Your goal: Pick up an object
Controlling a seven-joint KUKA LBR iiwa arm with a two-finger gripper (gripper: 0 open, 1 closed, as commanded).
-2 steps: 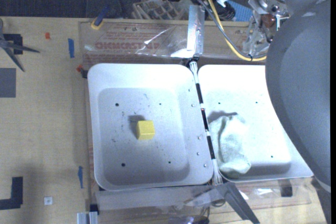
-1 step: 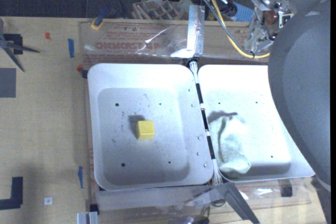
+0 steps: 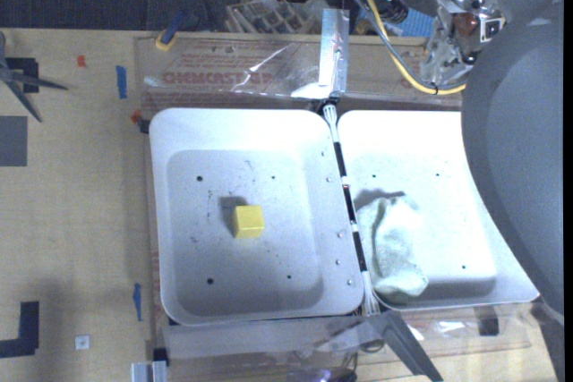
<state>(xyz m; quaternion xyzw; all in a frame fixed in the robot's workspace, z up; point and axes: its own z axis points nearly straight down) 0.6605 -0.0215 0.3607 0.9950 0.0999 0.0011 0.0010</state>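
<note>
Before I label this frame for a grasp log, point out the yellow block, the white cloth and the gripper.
yellow block (image 3: pixel 249 221): camera view, on its top face.
white cloth (image 3: pixel 395 248): camera view, middle of the crumpled fabric.
gripper (image 3: pixel 440 64): camera view, at its fingertips, beyond the bins.

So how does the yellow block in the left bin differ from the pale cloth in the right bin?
The yellow block is small, boxy and bright; the white cloth is larger, limp and crumpled, nearly matching its bin's colour. The block sits near the middle of the left bin, away from the walls; the cloth lies in the right bin, close to the divider between the bins. Both rest on a bin floor, apart from the arm.
</note>
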